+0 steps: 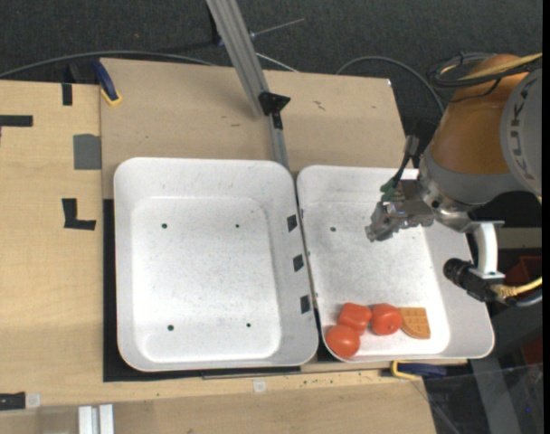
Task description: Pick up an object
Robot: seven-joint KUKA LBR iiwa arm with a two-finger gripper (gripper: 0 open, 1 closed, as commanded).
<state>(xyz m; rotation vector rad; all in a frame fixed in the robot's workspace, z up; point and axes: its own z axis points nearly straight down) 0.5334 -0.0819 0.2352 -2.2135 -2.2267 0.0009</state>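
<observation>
- Three red-orange toys (359,325) sit close together at the near edge of the right bin (456,337). They look round and smooth, like little tomatoes, and they seem to touch each other.
- Just beside them lies a small tan waffle piece (416,323). It touches the nearest red toy or is very close to it.
- These things are what the arm could pick up. All of them are tucked in the bin's near part, right by its low wall.
- The left bin (207,174) stands next to the right one.
- Farther back, the gripper (381,228) hangs over the upper middle of the right bin, well apart from the toys. I cannot tell how its tip is set, and I see nothing in it.
- Behind it is the big grey arm with its orange band (469,143).
- What could go wrong: the toys are bunched up, so the gripper may push them apart and grab none.
- A round toy may roll or slip away.
- The bin wall is so near that the gripper may bump it.
</observation>
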